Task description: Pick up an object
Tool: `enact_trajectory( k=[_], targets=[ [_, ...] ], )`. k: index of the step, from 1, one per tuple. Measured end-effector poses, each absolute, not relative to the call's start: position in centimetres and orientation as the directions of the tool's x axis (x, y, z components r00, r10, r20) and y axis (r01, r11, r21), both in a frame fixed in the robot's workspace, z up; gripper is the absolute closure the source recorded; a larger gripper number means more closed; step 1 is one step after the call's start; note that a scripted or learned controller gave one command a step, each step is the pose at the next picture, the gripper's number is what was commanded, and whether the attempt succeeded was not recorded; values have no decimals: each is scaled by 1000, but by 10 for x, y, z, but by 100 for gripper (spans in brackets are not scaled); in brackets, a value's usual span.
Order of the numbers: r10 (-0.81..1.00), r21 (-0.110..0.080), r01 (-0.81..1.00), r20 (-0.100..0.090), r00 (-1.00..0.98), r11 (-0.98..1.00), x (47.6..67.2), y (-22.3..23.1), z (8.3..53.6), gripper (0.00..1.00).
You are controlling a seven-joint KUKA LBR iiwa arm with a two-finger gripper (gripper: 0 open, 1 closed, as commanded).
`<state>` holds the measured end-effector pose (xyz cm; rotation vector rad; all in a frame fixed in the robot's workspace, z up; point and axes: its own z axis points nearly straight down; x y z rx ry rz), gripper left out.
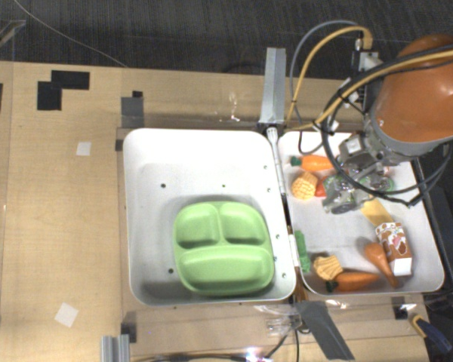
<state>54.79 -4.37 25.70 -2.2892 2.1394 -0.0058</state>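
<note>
Reaching in from the right, the grey arm with its orange band [423, 96] hangs over the upper part of the right bin [430, 277], and its gripper [346, 191] sits low among the toy foods there. Whether anything is held cannot be made out; the metal parts blur together at the tip, so the grasp cannot be told.

Just left of the gripper lies a yellow corn-like piece with a red patch [305, 185], and above it an orange carrot [315, 162] lies near the bin's top wall. A yellow wedge [377, 211] rests just right of the gripper. Lower down, a small carton with a red and white printed face [395, 248] lies tilted beside an orange cone-shaped piece [378, 259]; its print is too small to read. Along the front wall lie another long orange carrot [355, 280] and a tan ridged piece [327, 266], touching or nearly so. A small green item [300, 246] sits against the divider between the bins.

The left bin [158, 164] holds a green divided tray [223, 246], set toward its front right corner, with two small compartments and one long one. Both bins stand side by side on the wooden worktop [53, 225], which bears black square markings near its far left.
</note>
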Motion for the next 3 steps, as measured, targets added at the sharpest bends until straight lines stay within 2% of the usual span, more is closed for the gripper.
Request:
enact_trajectory(
  k=[1,2,3],
  targets=[
    [-999,-6,-999,-6,-48,48,600,1,245,100],
    [-999,-6,-999,-5,-32,32,634,3,223,100],
    [-995,-7,-995,-3,-100,100,628,-42,222,100]
  ],
)
